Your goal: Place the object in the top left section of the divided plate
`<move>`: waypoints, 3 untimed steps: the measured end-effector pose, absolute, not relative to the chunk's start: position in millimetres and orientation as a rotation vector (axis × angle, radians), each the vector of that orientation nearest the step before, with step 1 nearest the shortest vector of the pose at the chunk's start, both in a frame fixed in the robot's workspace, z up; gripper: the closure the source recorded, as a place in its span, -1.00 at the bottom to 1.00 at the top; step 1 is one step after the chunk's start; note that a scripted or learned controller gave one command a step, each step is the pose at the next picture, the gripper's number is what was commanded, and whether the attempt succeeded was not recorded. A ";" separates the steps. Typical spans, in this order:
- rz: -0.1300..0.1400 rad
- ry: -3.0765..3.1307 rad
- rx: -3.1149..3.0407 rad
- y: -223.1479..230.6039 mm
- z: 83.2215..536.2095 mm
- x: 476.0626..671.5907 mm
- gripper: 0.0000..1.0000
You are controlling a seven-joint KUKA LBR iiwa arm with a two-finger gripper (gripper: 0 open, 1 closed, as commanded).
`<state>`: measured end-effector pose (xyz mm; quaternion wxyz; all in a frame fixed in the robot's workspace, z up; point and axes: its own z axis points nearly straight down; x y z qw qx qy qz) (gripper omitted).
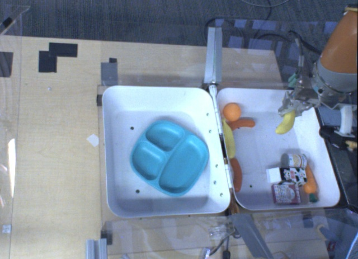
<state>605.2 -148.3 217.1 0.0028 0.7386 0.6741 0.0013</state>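
The blue divided plate (170,158) lies in the left bin (120,107), with its top left section (164,134) bare. My gripper (294,107) is over the far right part of the right bin (263,98). A small yellow banana (286,123) hangs tilted from its fingertips, its upper end pinched between them. The gripper and banana are well to the right of the plate, across the wall between the two bins.
In the right bin lie an orange ball (231,111), a reddish sausage (243,122), a long yellow piece (228,140) along the left wall, and a red sausage (236,174). A can (294,160), a white box (274,175), a red packet (286,193) and a carrot (310,185) crowd the near right corner.
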 end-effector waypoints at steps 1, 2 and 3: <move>0.003 1.921 2.483 -144.4 172.8 540.7 1.00; 0.043 1.494 2.740 -139.5 121.9 512.4 1.00; 0.048 1.496 2.738 -139.0 132.5 514.1 1.00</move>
